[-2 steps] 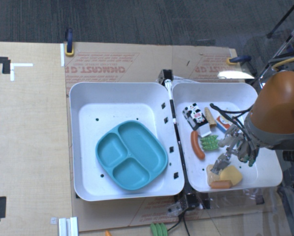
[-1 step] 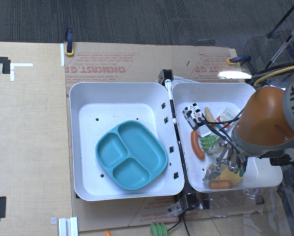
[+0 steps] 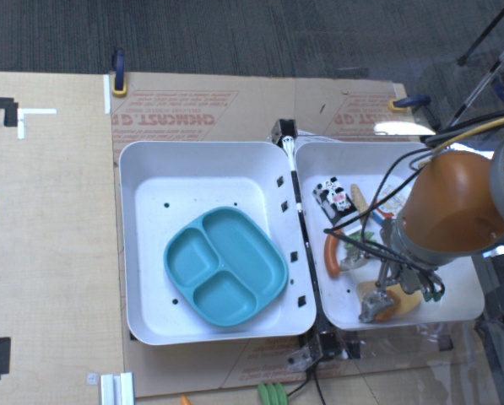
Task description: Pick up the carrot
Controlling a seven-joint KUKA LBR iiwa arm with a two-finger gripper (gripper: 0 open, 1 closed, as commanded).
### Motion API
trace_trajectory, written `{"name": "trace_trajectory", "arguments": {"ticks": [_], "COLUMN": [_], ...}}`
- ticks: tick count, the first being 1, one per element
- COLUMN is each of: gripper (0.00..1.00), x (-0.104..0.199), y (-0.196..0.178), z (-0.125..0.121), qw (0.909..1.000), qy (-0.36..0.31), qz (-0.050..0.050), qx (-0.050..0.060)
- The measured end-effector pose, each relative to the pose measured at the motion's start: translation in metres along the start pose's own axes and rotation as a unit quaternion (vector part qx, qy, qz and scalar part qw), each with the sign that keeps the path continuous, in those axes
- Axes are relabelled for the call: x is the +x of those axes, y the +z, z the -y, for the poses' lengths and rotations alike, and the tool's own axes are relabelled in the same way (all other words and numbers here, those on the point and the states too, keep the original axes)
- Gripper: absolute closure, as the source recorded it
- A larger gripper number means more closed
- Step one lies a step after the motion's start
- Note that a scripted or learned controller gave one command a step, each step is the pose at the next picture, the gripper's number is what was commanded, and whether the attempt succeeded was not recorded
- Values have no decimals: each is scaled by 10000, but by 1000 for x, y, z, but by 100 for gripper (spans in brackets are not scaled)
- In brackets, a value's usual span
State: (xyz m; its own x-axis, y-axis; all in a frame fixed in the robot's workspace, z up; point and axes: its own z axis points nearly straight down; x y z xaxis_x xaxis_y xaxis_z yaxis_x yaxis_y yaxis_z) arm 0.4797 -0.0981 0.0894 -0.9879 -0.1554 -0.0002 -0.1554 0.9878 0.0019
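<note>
Wooden surface [image 3: 49, 268] carries two white bins. At frame left, a teal divided tray [image 3: 226, 265] fills one bin. At right, the gripper [image 3: 376, 309] hangs low; its finger state cannot be told. The orange carrot [image 3: 331, 256] lies just left, so a descent here would likely miss it.

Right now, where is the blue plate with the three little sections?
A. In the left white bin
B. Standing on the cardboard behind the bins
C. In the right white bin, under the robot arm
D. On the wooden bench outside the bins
A: the blue plate lies flat on the floor of the left white bin, while the robot arm reaches over the right bin, where the small toys are.
</note>
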Motion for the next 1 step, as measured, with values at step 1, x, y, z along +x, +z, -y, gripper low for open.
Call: {"name": "trace_trajectory", "arguments": {"ticks": [1], "gripper": [100], "x": [-3], "y": [-6], "z": [0], "qw": [10000], "qy": [42], "qz": [12], "qx": [-7]}}
